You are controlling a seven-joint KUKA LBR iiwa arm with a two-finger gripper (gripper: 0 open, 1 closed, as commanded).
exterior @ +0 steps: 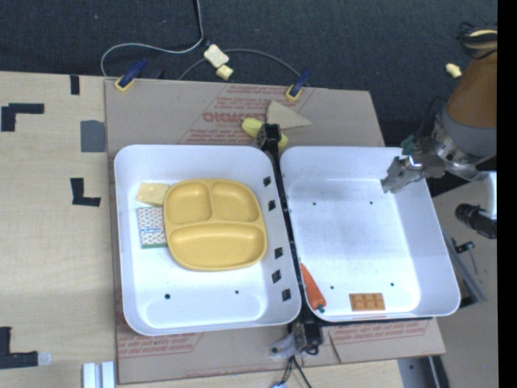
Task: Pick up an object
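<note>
The gripper [397, 176] hangs over the far right corner of the right bin [355, 217], just inside its rim. Whether it is released or clenched I cannot tell; nothing shows in its grip.

No particular object is named, so anything in the bins could serve. Nearest to the gripper, though well apart from it, are two things along the near edge of the same bin: a small orange waffle-like block [367, 301] lying flat toward the camera side, and an orange carrot-shaped piece [312, 288] further left, tucked against the wall that divides the bins. Both rest low by the walls, likely because loose things in a shallow bin settle there; the carrot's place tight against the wall would probably leave little room for a grasp, while the block lies more in the open.

Farther left, in the left bin [194, 297], a yellow divided plate [215, 223] takes up the middle, with a pale yellow sponge-like piece [151, 193] and a small patterned packet [151, 226] wedged between it and the far wall.

The pick looks not yet begun. The block seems the easier choice.
</note>
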